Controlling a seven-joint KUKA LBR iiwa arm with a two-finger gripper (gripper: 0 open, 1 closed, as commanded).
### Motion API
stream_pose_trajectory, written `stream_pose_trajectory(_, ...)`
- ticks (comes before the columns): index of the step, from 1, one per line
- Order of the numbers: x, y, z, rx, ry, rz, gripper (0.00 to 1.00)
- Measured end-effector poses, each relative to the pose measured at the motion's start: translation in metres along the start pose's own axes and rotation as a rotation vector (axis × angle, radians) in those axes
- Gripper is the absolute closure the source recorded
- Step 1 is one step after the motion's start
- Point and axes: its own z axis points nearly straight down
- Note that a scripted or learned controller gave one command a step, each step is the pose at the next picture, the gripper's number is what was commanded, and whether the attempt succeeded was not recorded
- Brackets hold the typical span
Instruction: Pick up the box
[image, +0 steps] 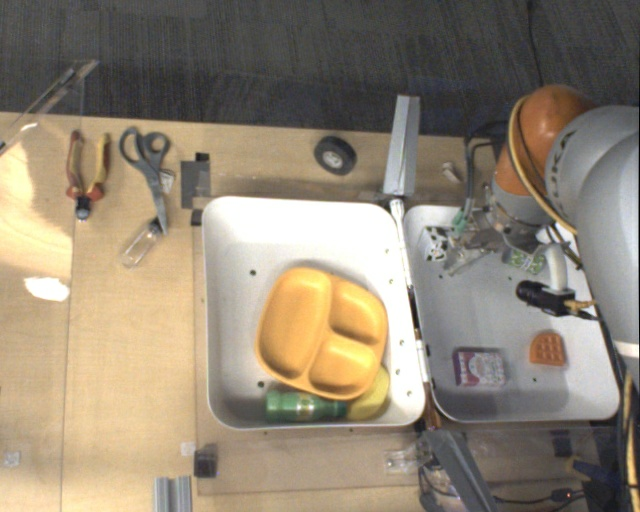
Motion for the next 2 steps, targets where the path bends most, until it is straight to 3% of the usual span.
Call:
stream_pose_trajectory(1,0.002,-0.001,0.001,0.009,0.006,0.001,0.0)
stream_pose_trajectory(2,-0.065,-0.009,0.013,-0.006,0.023,0.129,0.0)
